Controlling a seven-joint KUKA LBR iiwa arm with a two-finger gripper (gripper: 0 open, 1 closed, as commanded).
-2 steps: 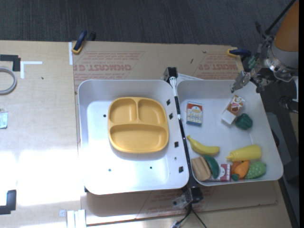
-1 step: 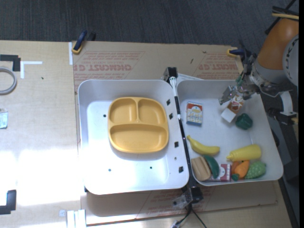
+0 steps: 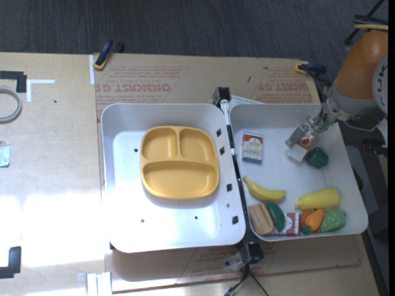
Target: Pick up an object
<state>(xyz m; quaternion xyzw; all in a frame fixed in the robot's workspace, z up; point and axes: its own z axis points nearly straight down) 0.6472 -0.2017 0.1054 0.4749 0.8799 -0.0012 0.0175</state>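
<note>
The right bin (image 3: 281, 117) holds several toy foods. A small white and blue box (image 3: 252, 147) lies near its left wall. A yellow banana (image 3: 264, 190) and a yellow squash (image 3: 318, 198) lie in the middle. My gripper (image 3: 302, 139) hangs low over the bin's far right part, tilted down to the left. A small orange-brown piece (image 3: 307, 142) shows right at its tip. A pale grey block (image 3: 297, 155) and a dark green toy (image 3: 317, 158) sit just below it.
A yellow divided plate (image 3: 180, 162) lies in the left bin (image 3: 123, 214). Packed along the right bin's front wall are a bread toy (image 3: 260, 218), a green piece (image 3: 276, 216), a red packet (image 3: 292, 222), an orange carrot (image 3: 313, 217) and a bumpy green fruit (image 3: 332, 221).
</note>
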